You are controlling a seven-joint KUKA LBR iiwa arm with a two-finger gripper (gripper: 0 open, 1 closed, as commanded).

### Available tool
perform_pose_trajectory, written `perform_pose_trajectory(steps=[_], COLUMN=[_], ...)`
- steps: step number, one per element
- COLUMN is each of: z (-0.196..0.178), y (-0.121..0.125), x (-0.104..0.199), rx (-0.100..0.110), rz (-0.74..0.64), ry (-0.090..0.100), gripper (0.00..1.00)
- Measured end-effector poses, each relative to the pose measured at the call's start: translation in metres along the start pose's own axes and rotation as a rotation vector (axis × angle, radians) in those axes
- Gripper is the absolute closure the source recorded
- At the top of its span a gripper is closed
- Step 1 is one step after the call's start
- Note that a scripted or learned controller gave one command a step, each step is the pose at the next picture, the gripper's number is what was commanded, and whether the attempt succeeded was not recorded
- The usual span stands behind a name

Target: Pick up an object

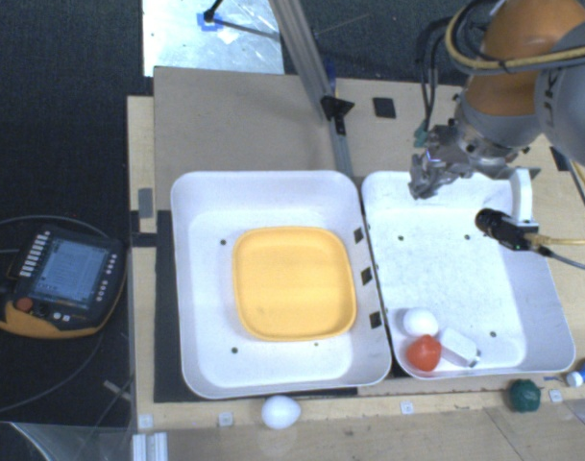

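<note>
Our end effector [425, 186] hangs high over the right white bin [465, 257], grip unclear, so we should next reach down to the small red ball [425, 353].

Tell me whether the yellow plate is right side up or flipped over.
Right side up: the yellow plate lies flat in the left bin, its raised rim surrounding a shallow hollow facing up.

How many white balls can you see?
2. One white ball sits in the right bin, near its front corner beside a red ball. The other ball lies outside, below the left bin.
</note>
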State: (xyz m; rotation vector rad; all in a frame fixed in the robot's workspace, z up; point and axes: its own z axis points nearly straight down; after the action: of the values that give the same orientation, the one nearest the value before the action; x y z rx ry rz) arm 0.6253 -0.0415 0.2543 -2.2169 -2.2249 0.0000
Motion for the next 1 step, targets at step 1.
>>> perform_pose_trajectory(steps=[1], z=[0.0146], y=[-0.0095], x=[0.0502], rx=[0.0], rz=[-0.001], ry=[0.0], gripper=[1.0])
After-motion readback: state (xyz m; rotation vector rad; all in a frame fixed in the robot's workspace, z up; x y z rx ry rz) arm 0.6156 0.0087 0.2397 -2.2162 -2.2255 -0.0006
